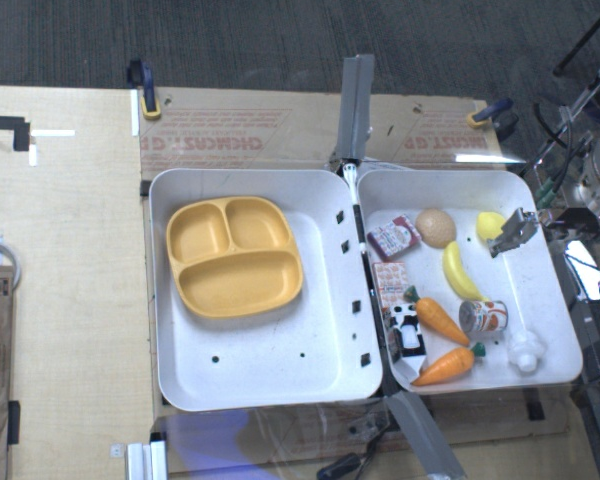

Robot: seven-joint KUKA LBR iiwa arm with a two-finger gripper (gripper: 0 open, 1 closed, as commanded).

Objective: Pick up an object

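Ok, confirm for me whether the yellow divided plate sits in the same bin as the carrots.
No, the yellow divided plate lies in the left bin, while both carrots lie in the right bin.

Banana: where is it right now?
In the camera view, the banana lies in the right bin, below the lemon, right of the potato, just above the can.

The left bin held a yellow divided plate. The right bin held a banana, two carrots, a can and a lemon. The end effector hovered beside the lemon.
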